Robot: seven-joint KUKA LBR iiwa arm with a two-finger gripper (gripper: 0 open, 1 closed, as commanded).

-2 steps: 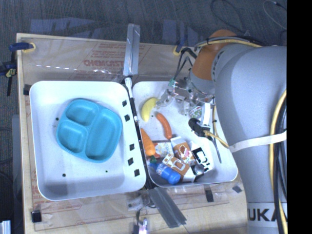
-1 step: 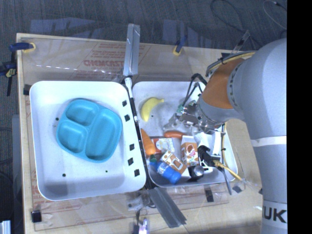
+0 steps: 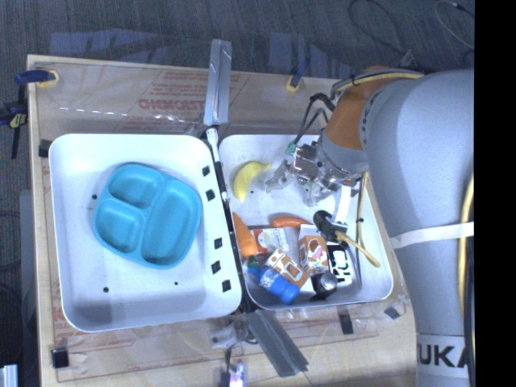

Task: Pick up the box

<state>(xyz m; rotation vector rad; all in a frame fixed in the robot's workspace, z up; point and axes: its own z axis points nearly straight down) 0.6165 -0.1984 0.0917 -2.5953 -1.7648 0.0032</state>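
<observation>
Box point(image 3: 285, 265): a small carton with an orange, white and brown printed face, lying flat and tilted in the front part of the right bin point(image 3: 379, 285), amid a clutter of other goods. Its print is too small to read. A second printed packet point(image 3: 313, 252) in similar colours lies just beside it toward the right, and which of the two is a true box is hard to tell at this slant.

Neighbours in the same bin: a blue container point(image 3: 276, 289) touching the box at the near side; an orange carrot-like piece point(image 3: 244, 236) along the dividing wall; a pale wrapped packet point(image 3: 272, 238) just behind the box; a black item with white markings point(image 3: 338, 266) to the right; a thin yellow stick point(image 3: 360, 246) near the right wall; a yellow lemon-like fruit point(image 3: 247, 179) toward the back left.

Tool point(image 3: 310, 176): hangs over the rear of the right bin, behind the clutter and apart from the box; whether it is released or clenched cannot be told. Nothing is seen between its parts.

Arm point(image 3: 423, 176): grey with orange band; white letters "UKA" readable at its base.

Left bin point(image 3: 72, 280): holds a blue compartment tray point(image 3: 148, 214).

Counter point(image 3: 121, 95): carries reversed reddish lettering behind the bins, not legible.
</observation>
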